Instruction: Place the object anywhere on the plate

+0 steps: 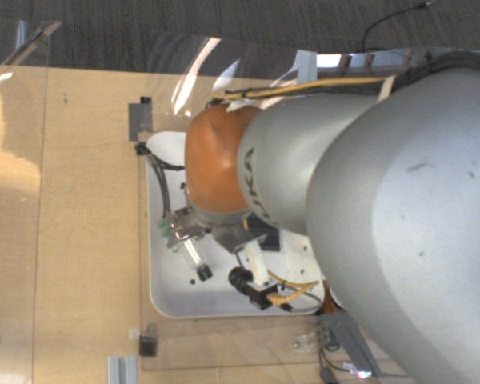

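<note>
Arm: we see the grey KUKA arm (368, 182) reaching in from the right and covering most of the white bin (164, 290); its orange band (216, 162) sits over the bin's upper part.
Gripper: the gripper (194, 258) hangs below the orange band, over the bin's left half, close above the bin floor.
Claw: one pale finger (190, 250) with a dark tip slants down toward the bin's floor; we cannot tell whether the claw is apart or together, and we see nothing between its fingers.
Object: we cannot make out the task's object; the arm hides much of the bin.
Plate: a white curved edge (166, 144) peeks out at the bin's upper left corner, possibly the plate; we cannot be sure.
Cables: black and yellow cables (268, 290) trail over the bin's lower middle.
Bench: the wooden bench (64, 238) lies left of the bin.
</note>
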Controlling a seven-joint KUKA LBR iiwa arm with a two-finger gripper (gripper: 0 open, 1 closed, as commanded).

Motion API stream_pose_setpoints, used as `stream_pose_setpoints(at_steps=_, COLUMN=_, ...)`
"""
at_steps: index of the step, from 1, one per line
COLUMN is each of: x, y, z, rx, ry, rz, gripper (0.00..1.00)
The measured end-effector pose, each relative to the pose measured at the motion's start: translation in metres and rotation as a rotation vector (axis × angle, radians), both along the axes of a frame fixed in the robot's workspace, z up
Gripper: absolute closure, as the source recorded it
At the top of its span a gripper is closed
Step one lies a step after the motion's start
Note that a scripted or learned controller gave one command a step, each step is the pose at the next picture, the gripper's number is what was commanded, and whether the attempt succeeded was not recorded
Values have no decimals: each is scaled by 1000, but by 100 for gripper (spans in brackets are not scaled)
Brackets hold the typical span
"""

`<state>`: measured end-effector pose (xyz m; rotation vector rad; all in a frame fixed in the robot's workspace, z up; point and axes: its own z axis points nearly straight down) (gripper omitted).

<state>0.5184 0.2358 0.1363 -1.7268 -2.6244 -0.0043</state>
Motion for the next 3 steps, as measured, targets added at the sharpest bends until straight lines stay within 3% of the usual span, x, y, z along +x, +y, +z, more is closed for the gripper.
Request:
stream_pose_setpoints(at_steps=1, x=74, y=-21, z=-45, rx=-1, ry=-16, rz=423, gripper=100)
stream_pose_setpoints(at_steps=2, x=2, y=-18, z=-43, rx=-3, ry=-24, rz=922, gripper=100)
stream_pose_setpoints(at_steps=3, x=90, y=-4, z=-45, rx=-10, ry=-18, rz=1097, gripper=100)
